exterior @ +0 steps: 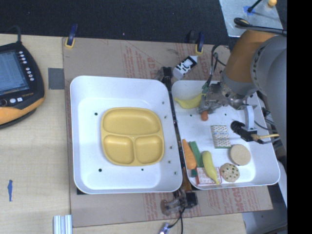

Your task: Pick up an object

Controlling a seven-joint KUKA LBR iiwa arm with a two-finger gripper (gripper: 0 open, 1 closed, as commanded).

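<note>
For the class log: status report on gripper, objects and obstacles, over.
Gripper low in right bin, beside banana. Nothing seen held. Small orange piece just below gripper. Carrot, cookies along near edge.

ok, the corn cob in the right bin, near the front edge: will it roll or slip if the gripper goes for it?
The corn cob looks long and rounded, so it would probably roll sideways if nudged across its length. It lies close beside the green piece and the carrot, which may check a roll that way. It looks like toy food, so likely light and stiff with a smooth skin that could slip.
</note>
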